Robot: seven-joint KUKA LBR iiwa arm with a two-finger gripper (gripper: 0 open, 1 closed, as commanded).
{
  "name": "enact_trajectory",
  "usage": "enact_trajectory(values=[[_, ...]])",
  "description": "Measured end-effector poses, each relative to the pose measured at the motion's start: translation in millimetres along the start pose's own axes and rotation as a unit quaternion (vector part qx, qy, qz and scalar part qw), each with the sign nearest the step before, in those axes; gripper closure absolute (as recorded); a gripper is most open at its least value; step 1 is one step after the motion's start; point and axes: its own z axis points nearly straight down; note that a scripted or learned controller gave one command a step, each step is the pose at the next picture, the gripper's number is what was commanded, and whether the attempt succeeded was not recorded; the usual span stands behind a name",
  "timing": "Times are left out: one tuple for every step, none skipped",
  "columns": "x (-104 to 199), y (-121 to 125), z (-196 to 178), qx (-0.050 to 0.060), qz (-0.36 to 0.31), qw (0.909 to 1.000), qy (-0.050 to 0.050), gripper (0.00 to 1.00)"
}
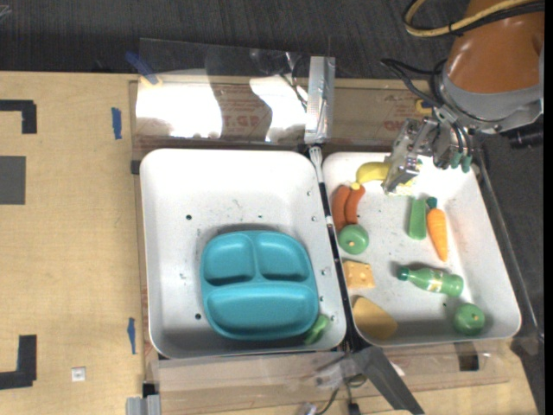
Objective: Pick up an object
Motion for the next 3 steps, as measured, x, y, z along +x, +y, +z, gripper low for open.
enact_trajectory(values=[[-33.4,-12.2,-16.8,0.0,-0.062,0.9981,0.0,1.0],[-31.4,23.9,93.1,0.0,-0.098,0.9952,0.008,1.0],[-40.6,44.5,10.5,-0.001,-0.071,0.9975,-0.003,1.0]])
